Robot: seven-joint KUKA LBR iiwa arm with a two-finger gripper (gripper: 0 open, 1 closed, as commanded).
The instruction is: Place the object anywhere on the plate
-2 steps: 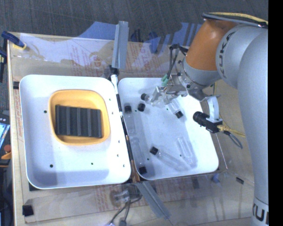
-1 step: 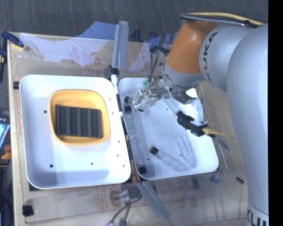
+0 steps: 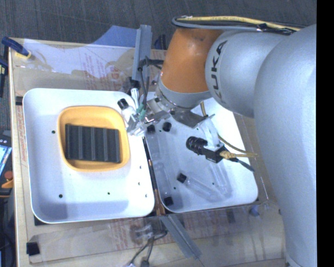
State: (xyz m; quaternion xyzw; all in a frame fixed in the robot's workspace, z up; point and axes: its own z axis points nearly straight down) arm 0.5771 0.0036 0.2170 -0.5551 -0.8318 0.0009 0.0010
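Note:
A yellow square plate (image 3: 92, 115) with rounded corners lies in the left bin (image 3: 44, 193); its middle is taken up by a dark grey ridged insert (image 3: 94, 143). My gripper (image 3: 137, 117) hangs over the divider between the two bins, just off the plate's upper right corner. A small teal-green bit (image 3: 140, 111) shows at the gripper's tip, too small to tell what it is or whether it is held. The orange band and the grey arm hide the upper part of the right bin.
The right bin (image 3: 242, 196) holds a clear plastic piece (image 3: 211, 183) and two small black bits (image 3: 182, 178) (image 3: 168, 200). A black cable plug (image 3: 199, 145) juts from the wrist over that bin. Papers lie behind the bins.

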